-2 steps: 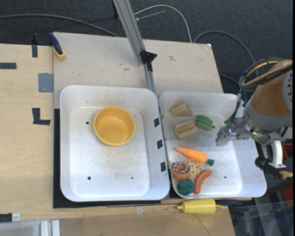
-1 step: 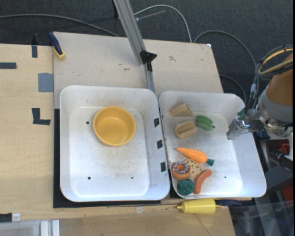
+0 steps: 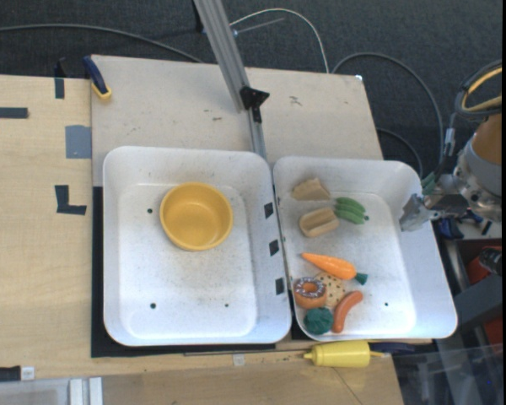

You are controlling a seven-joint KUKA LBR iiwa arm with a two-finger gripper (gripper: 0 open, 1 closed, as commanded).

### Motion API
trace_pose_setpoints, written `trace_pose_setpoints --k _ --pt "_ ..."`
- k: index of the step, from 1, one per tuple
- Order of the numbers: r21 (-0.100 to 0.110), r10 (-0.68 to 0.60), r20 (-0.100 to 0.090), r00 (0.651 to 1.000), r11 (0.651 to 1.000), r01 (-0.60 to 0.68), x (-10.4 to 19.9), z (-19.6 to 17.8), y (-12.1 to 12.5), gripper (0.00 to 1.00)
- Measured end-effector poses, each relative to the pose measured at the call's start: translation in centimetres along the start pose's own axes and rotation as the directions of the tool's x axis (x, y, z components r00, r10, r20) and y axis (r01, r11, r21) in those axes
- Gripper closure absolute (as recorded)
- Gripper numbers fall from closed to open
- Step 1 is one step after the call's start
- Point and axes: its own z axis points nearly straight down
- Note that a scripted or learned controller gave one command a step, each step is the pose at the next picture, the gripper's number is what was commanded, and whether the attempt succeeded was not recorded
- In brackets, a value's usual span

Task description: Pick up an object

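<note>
My gripper (image 3: 413, 212) hangs at the right rim of the right bin (image 3: 422, 306), up near that bin's far corner, with my wrist and its orange band off to the right. It has nothing between its fingers that I can see; how far they stand apart I cannot tell — the picture is too coarse there.

The things I might pick all lie in the left half of the right bin, well apart from me. Nearest the far edge is a tan bread slice (image 3: 310, 189). Just below it sits a bun (image 3: 318, 221), and a green pepper (image 3: 350, 210) lies just beside that on its right. Lower down a carrot (image 3: 330, 265) lies slantwise, leaf end to the right. Below the carrot a donut (image 3: 309, 290) with a pale cracker (image 3: 331, 289) just beside it, then a red sausage (image 3: 347, 309) and a dark green broccoli (image 3: 318, 320) close together near the front wall.

The left bin (image 3: 131, 310) holds a yellow bowl (image 3: 196, 216), upright, toward its far side.

Outside the bins, a yellow bottle (image 3: 341, 354) lies on its side at the bench's front edge — just below the right bin.
</note>
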Motion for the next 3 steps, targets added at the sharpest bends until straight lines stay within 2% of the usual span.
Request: trace_pose_setpoints --k 2,3 --pt "0.005 -0.006 -0.004 1.0 1.0 0.006 9.8 -0.2 1.1 1.0" --pt "0.007 -0.005 -0.003 1.0 1.0 0.005 15.3 1.4 1.2 1.0"
